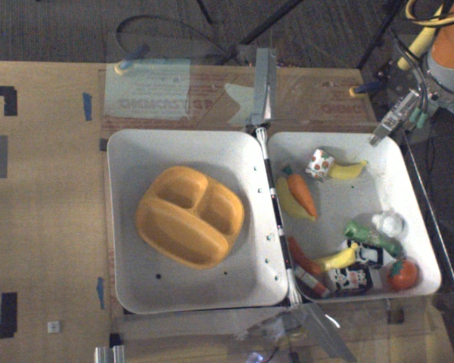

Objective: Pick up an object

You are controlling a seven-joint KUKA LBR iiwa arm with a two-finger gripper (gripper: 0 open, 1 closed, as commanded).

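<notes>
Worktop (45, 225): light wood, carrying two shallow white bins side by side.

Left bin (129, 278): one item. An orange divided plate (190, 216) with three compartments, lying flat near the middle, its long axis running from upper left to lower right.

Right bin (416, 195): a scatter of small toy foods and oddments.
- Carrot (300, 190), one: long axis slanted, leafy green end up and to the left, tip down and to the right. It lies across a yellow piece (290, 204) beside the dividing wall.
- Bananas, two: one (346, 171) near the far wall, lying roughly left to right and touching a small patterned cube (319, 163); one (338, 259) toward the near end, slanted up to the right.
- Green piece (372, 235), one: long axis running left to right with a slight downward slant, just beside a clear round lid (390, 222).
- Red stick-like piece (303, 257), one, along the dividing wall, slanted.
- Tomato (402, 274), one, in the near right corner.
- Black-and-white carton (352, 278), one, lying near the front wall between the red piece and the tomato.

Arm: orange band visible at the upper right. Gripper (397, 119): above the far right corner of the right bin, well apart from every item, nothing between its fingers; whether they are apart or together, I cannot tell.
</notes>
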